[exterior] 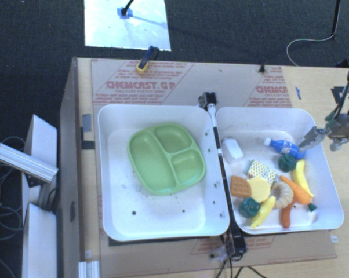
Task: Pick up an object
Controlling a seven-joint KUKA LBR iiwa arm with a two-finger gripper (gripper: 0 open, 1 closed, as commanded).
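Left bin (119, 213): we saw it holding a green divided plate (166, 158), lying flat near the middle, with three compartments.
Right bin (322, 198): we counted a heap of small toy foods crowded toward its near right half.
Blue bottle (282, 146): it lay on its side near the far right wall, white cap pointing left, with a dark green round piece (287, 163) just beside it.
Bananas: we noted one yellow banana (301, 176) along the right side and another (265, 211) near the front, beside a dark green lump (249, 207).
Other food: a carrot (296, 192), a cracker (240, 187), a yellow slice (258, 187) and a checkered piece (260, 169) lay touching one another.
White block (232, 149): it sat apart, near the divider.
End effector (311, 138): it hung over the right bin's far right rim, just beside the blue bottle; we could not tell how it stood, nor see anything held.
Surface (163, 83): we saw brown board under both bins.
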